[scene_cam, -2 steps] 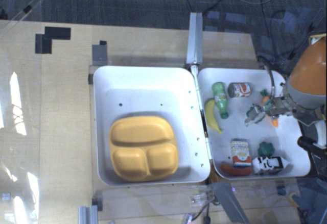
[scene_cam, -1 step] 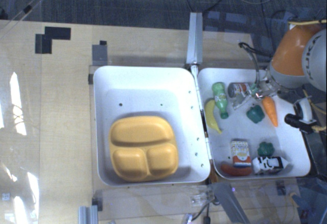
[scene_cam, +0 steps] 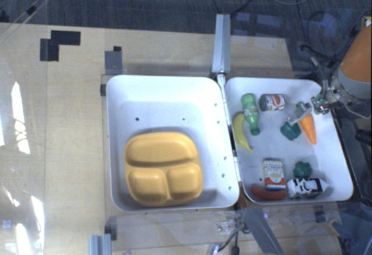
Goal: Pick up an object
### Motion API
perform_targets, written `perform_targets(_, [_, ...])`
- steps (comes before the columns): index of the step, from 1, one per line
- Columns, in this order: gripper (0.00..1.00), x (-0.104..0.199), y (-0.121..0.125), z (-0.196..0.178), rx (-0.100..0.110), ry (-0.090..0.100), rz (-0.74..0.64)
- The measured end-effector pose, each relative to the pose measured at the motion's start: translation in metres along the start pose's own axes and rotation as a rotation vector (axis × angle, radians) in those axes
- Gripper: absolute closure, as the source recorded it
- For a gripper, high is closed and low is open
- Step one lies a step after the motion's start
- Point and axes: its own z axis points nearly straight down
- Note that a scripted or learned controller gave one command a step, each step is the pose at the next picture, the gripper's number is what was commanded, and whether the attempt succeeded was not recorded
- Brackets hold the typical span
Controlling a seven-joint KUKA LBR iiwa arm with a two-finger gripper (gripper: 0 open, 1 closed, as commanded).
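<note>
The right bin point(scene_cam: 343, 155) holds several small items: a green bottle point(scene_cam: 250, 112), a yellow banana point(scene_cam: 241, 132), a small can point(scene_cam: 272, 102), a teal block point(scene_cam: 289, 130), an orange carrot point(scene_cam: 308, 128), a small printed box point(scene_cam: 272, 171), a red sausage point(scene_cam: 268, 193), a dark green piece point(scene_cam: 301, 169) and a black-and-white carton point(scene_cam: 306, 187). My gripper point(scene_cam: 303, 113) reaches in from the right over the bin's upper right part. It sits just above the teal block and beside the top of the carrot. Nothing is visibly held.
The left bin point(scene_cam: 157, 91) carries a yellow divided plate point(scene_cam: 164, 168) in its lower half. A metal post point(scene_cam: 221, 45) stands behind the seam between the bins. The arm's orange band point(scene_cam: 359, 56) is at the right edge, with cables behind it.
</note>
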Motion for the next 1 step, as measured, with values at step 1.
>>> perform_targets(1, [0.0,-0.0083,0.0238,0.0646,-0.001,-0.001,-0.011])
